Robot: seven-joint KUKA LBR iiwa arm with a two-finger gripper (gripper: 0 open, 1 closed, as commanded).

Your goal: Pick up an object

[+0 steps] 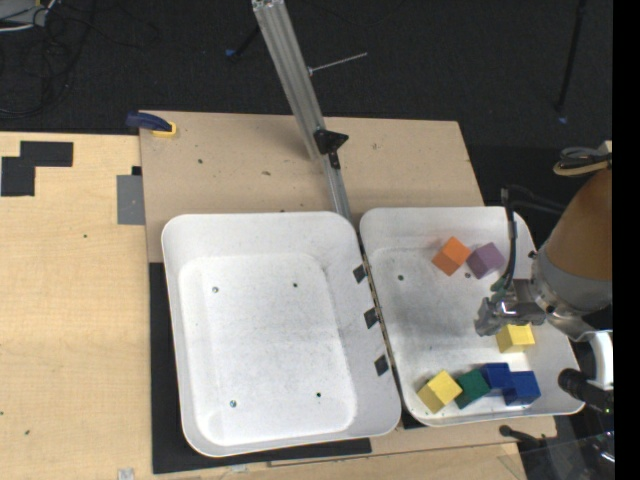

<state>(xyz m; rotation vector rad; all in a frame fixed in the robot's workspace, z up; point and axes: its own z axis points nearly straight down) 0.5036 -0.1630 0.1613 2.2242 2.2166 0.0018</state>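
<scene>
The arm point(580, 238) enters from the right edge of the view, where its grey body and orange band are cut off by the frame, so its upper links cannot be traced. The gripper point(497, 315) sits low in the right bin point(420, 230), and its metal parts blur together with a cable; whether it is spread or pressed together cannot be told, and no object can be made out in its grasp. A yellow cube point(517, 337) lies just beside the gripper toward the near side, partly overlapped by the wrist hardware, and contact between them cannot be confirmed. An orange cube point(451, 256) and a purple cube point(486, 260) lie next to each other toward the far side of the right bin, apart from the gripper. Along the near rim, a second yellow block point(438, 391), a green block point(471, 386) and a blue block point(510, 382) are clustered so closely that their edges are hard to separate; the blue one may be two pieces. The left bin point(190, 238) is a shallow white tray with small dark specks. A slanted aluminium rail point(292, 68) rises behind the bins, and its top end is cut off near the dark background. A small blue and yellow item point(152, 123) at the far corner of the bench is too small to identify.
</scene>
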